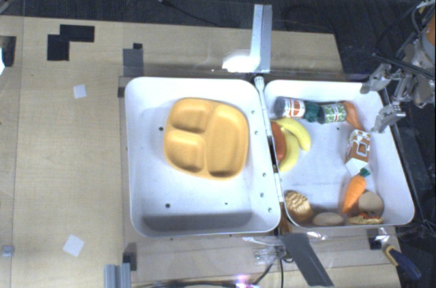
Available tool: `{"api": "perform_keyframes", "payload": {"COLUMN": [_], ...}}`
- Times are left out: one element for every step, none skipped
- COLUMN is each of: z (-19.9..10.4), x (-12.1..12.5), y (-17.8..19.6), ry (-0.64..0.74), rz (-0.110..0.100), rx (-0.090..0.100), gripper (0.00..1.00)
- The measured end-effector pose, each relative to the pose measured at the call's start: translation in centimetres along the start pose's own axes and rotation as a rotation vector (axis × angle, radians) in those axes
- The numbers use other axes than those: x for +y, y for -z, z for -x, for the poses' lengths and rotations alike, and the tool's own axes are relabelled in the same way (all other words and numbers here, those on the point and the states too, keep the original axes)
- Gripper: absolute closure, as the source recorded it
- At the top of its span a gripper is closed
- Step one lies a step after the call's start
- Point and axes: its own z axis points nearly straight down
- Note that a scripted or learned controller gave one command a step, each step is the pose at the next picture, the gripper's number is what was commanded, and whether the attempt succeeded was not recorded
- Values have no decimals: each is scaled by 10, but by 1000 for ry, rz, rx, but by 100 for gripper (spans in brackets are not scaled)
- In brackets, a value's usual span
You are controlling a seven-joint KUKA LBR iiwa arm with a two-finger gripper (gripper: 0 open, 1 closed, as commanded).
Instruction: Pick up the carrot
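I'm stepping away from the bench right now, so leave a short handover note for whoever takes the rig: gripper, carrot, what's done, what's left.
Gripper: at the right bin's far right corner, above its rim, fingers apart, holding nothing.
Carrot: lying in the right bin's near right part, green top pointing toward the small carton, tip beside a brownish item.
Done: nothing yet; carrot untouched.
Left: move the gripper over the carrot, descend, close, lift.

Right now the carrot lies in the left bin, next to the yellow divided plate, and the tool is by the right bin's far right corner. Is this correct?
Not quite. The camera view shows the carrot in the right bin, near its front right corner. The yellow divided plate sits in the left bin. The tool is indeed by the far right corner.
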Motion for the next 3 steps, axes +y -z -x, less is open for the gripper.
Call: {"api": "perform_keyframes", "payload": {"z": [-66, -115, -84], "x": [-4, 9, 66], "y": [-70, -143, -164], "ry": [-68, -186, -313], "rz": [1, 1, 1], "rx": [5, 6, -4], "gripper": [0, 0, 0]}}
